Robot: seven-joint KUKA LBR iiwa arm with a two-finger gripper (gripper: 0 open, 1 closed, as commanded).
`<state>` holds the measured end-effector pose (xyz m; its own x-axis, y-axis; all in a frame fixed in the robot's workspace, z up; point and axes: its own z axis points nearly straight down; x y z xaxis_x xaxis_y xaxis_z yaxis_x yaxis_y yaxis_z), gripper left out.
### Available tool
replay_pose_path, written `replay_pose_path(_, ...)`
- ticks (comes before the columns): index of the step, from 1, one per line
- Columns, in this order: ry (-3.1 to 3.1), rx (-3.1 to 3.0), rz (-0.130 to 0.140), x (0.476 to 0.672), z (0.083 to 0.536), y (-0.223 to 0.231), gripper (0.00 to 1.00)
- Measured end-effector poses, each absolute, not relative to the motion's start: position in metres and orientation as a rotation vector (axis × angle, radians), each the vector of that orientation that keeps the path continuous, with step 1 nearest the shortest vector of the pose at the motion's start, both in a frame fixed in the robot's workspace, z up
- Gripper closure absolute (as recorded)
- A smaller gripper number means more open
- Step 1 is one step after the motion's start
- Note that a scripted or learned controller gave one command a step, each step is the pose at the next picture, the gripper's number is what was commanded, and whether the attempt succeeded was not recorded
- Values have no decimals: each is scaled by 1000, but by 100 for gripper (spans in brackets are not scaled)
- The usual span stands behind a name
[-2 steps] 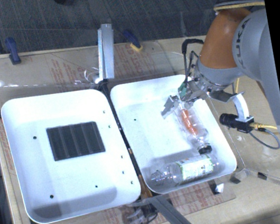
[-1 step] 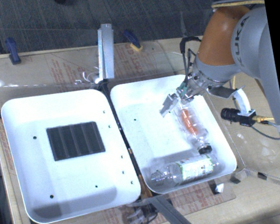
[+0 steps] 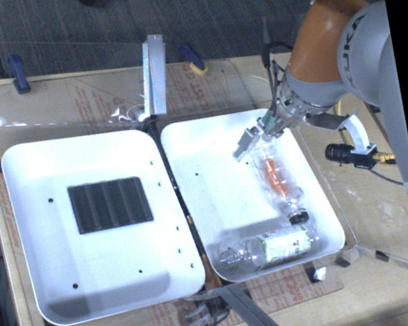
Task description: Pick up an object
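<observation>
My gripper [image 3: 248,143] hangs over the far middle of the right bin [image 3: 220,210], reaching in from the right. Just below and right of it lies a clear bottle with orange contents [image 3: 274,175], its black cap [image 3: 298,218] pointing toward the near side. The gripper's tip is close to the bottle's far end, and nothing is visibly held. A second clear bottle with a white and green label [image 3: 272,248] lies on its side along the bin's near wall. A dark ribbed rectangular block [image 3: 110,204] lies flat in the middle of the left bin [image 3: 52,279].
The two white bins meet at a black divider strip [image 3: 182,209]. A metal bar [image 3: 154,73] stands behind the bins, with blue clamps [image 3: 18,72] along the bench's far edge. Bare bin floor lies left of the bottles in the right bin.
</observation>
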<state>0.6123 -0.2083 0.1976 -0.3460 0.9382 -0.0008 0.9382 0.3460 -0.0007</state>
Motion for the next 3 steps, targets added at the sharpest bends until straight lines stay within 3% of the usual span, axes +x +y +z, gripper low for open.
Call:
replay_pose_path(1, 2596, 1768, -1, 632, 251, -210, 0)
replay_pose_path(2, 2679, 1645, -2, 595, 212, -209, 0)
replay_pose_path(3, 2686, 1625, -1, 601, 297, -211, 0)
